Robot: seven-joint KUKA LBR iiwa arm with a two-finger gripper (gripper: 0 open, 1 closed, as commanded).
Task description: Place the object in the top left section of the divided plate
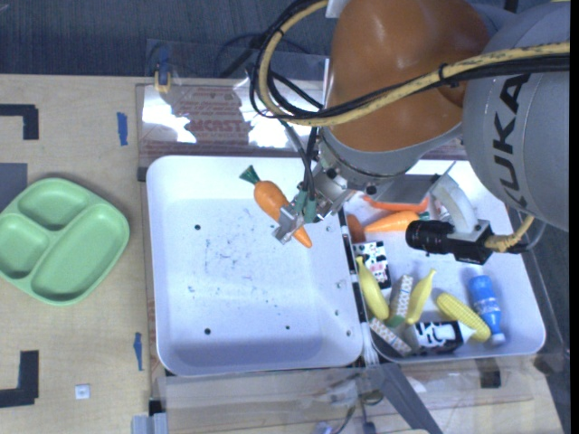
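The gripper (294, 220) hangs over the left bin (181, 333), its fingers clamped on a toy carrot (271, 202). The carrot sits tilted, leaf end up-left, lifted clear of the bin floor so it can travel. The green divided plate (113, 220) lies on the bench well apart to the left, beyond the bin's left wall. Judged route: raise over that wall, then cross open bench. The right bin (529, 333) is crowded with corn (466, 315), a bottle (486, 298) and other items.

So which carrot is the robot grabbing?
The carrot with the green top in the left bin, between the jaws. The other carrot lies in the right bin.
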